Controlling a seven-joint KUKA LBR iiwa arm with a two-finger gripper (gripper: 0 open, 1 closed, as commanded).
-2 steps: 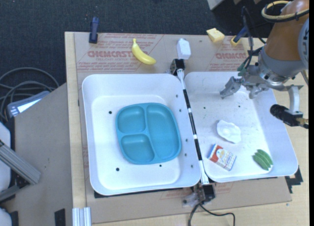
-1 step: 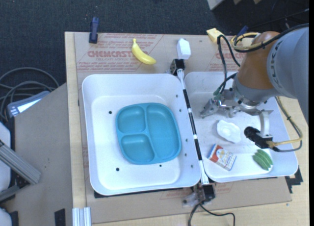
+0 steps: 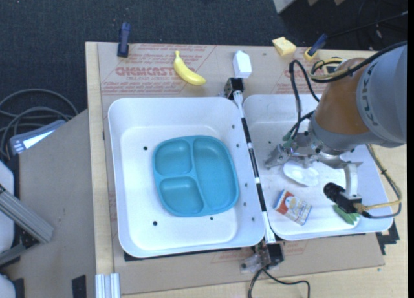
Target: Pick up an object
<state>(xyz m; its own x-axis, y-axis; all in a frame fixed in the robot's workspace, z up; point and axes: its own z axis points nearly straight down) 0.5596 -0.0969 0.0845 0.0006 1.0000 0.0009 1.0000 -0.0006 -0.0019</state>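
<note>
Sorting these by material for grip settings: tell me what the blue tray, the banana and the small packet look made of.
Blue tray: seemingly moulded plastic, matte, uniform colour, smooth rounded compartment walls.
Banana: probably a plastic or foam toy, evenly yellow, unblemished; real fruit cannot be excluded.
Small packet: printed paper or thin card seemingly, flat with sharp corners; slight sheen leaves it open.

The grey arm (image 3: pixel 375 96) reaches in from the right — orange band above the wrist. Its gripper (image 3: pixel 284 154) points down-left, low.
</note>
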